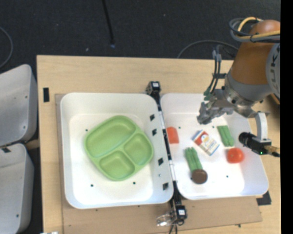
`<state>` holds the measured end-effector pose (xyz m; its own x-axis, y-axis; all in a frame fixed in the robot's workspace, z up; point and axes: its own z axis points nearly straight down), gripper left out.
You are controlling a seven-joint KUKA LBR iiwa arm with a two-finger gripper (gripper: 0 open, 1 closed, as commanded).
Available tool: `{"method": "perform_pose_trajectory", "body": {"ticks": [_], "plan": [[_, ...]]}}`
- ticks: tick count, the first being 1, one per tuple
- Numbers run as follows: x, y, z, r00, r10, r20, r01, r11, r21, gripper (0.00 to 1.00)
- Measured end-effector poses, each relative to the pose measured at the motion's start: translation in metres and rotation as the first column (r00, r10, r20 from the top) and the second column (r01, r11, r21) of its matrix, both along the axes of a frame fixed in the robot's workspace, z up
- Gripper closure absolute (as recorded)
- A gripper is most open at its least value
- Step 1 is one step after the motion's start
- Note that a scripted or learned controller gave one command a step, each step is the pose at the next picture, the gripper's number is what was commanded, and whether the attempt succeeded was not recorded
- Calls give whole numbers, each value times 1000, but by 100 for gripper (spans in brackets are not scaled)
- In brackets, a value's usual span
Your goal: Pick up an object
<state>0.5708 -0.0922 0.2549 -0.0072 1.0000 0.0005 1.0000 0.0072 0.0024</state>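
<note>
A: Near to far, right bin (254, 182) first?
B: Brown puck (199, 176) at the near end of a green stick (191, 158). Red ball (235, 155) right of the carton (206, 142). Orange block (172, 135) left of the carton, by the divider. Green bar (225, 135) just behind the carton, to its right.
A: Gripper?
B: Gripper (205, 112) hangs just behind the carton, nothing seen between the fingers. Wide or narrow, can't tell.
A: Left bin (71, 130)?
B: Green tray (118, 146), well left of the carton.
A: Step?
B: Approach, I'd say; nothing lifted. Next likely needs a drop onto the carton or bar, then closing.
</note>
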Motion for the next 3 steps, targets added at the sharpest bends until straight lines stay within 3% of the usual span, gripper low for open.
{"method": "perform_pose_trajectory", "body": {"ticks": [3], "plan": [[34,140,4,1000,-2,0,2,1000,-1,100]]}}
